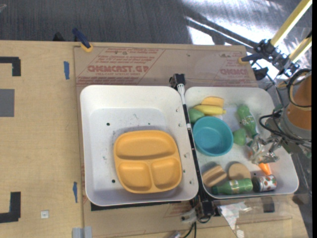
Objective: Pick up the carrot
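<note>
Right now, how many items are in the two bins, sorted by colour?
Yellow: 2, divided plate, banana
Green: 4, pear, two bottles, small piece
Teal: 1, bowl
Tan: 2, bread pieces
Orange: 1, carrot
Red spotted: 1, can
Total: 11

Dark grey floor [124, 9] (sunlit patches), tan wooden bench [34, 148]; cardboard sheet [148, 63]

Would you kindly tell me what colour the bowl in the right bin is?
The bowl is teal blue, seen clearly in the camera view.
</note>
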Available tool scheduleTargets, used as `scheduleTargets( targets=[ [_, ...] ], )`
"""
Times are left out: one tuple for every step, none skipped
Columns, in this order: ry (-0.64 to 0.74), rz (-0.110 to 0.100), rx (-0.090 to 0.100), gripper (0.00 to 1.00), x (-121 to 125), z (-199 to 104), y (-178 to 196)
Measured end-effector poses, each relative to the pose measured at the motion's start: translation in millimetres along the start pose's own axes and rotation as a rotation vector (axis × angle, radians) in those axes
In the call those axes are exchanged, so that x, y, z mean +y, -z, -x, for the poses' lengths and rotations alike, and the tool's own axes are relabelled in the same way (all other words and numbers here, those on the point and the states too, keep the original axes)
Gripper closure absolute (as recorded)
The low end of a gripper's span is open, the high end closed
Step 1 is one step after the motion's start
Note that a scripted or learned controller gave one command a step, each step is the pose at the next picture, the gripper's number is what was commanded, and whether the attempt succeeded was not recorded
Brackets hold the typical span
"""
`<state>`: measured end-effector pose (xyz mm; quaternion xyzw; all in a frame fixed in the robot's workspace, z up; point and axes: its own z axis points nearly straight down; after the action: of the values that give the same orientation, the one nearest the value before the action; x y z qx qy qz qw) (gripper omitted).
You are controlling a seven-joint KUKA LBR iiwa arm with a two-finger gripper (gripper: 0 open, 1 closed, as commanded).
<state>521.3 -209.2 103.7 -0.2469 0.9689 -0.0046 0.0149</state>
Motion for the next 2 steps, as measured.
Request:
scheduleTargets(
  targets=[
    [-0.001,0.002,0.001,0.0,0,-1,-1],
    [-0.035,-0.001,0.001,0.0,3,-24,-10]
  ],
)
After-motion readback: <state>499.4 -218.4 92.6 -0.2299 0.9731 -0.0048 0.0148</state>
